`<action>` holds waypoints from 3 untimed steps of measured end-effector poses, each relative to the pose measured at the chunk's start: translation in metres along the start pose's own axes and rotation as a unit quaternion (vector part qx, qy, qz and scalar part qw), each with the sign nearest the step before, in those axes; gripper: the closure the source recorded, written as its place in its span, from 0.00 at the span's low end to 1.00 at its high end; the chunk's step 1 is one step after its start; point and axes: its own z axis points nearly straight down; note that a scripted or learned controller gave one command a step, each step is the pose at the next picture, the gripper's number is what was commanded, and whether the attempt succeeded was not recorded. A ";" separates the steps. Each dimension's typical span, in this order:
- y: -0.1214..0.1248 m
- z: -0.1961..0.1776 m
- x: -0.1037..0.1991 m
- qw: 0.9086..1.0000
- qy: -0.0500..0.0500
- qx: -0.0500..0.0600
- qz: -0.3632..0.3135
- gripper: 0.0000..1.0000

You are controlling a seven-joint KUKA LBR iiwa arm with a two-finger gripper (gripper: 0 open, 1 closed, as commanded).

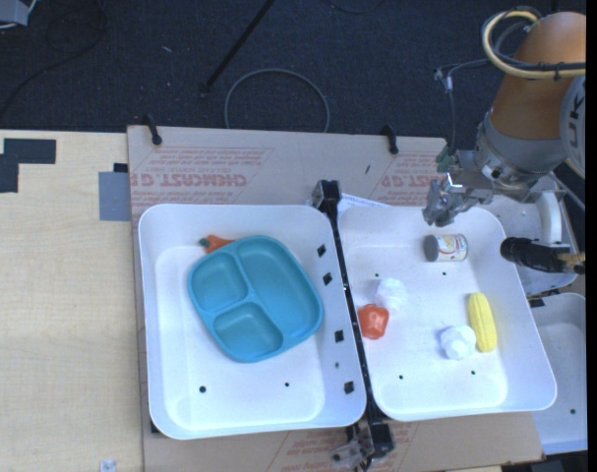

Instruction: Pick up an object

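Arm: the grey arm with its orange band (546,77) reached in from the upper right of the frame.
Gripper: the gripper (442,205) hung over the upper edge of the right bin (519,386), just above the small can.
Fingers: too small and dark to read; I cannot tell whether they stood wide or narrow, and nothing showed between them.
Small can: a small can (447,248) lay on its side in the upper part of the right bin, apart from the gripper.
Other things in right bin: a yellow corn cob (482,322) at right, a white lump (456,341) touching it, another white piece (389,292) and a red piece (374,321) near the divider.
Left bin: the left bin (180,401) held a blue divided plate (254,297), with an orange thing (214,243) peeking out at its upper left edge.
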 end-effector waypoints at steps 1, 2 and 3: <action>0.007 0.015 0.050 1.000 0.001 0.004 -0.002 1.00; 0.013 0.025 0.095 1.000 0.001 0.004 -0.002 1.00; 0.009 0.038 0.146 1.000 0.001 0.005 -0.002 1.00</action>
